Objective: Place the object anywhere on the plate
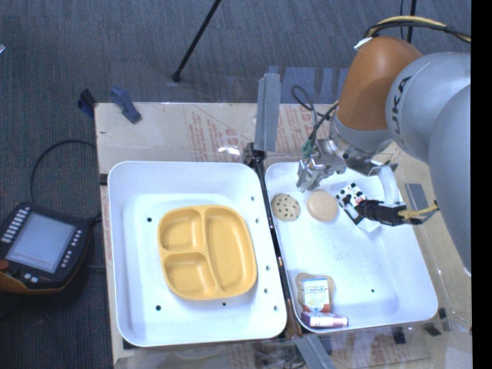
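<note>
Near the front edge of the right bin lies a small packet with a red tube beside it. Further back, by the bin's left wall, a chocolate-chip cookie sits just beside a plain tan disc. The yellow divided plate waits in the left bin. Since cookie and disc lie so close, a descent could nudge either one or pinch both. The gripper hangs above them near the back edge, fingers slightly spread, holding nothing.
</note>
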Robot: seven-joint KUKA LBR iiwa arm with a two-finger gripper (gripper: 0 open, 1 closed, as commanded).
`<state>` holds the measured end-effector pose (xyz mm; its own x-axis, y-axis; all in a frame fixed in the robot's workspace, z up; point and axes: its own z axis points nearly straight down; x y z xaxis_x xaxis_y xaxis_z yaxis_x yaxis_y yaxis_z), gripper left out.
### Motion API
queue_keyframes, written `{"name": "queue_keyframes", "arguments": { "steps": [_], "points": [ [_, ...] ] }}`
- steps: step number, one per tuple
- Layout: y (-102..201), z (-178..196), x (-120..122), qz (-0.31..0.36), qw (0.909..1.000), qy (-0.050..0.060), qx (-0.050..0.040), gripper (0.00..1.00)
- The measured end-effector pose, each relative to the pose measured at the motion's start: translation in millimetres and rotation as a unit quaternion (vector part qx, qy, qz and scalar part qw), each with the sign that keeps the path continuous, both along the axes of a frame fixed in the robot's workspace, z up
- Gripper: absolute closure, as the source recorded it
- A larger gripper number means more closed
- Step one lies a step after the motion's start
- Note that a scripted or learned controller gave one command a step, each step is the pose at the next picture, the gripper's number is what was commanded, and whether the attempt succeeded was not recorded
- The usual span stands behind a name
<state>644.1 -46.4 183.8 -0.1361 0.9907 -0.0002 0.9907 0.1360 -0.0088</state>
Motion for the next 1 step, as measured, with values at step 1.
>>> {"name": "queue_keyframes", "arguments": {
  "steps": [1],
  "points": [
    [0.0, 0.0, 0.0, 0.0, 1.0, 0.0, 0.0, 0.0]
  ]
}}
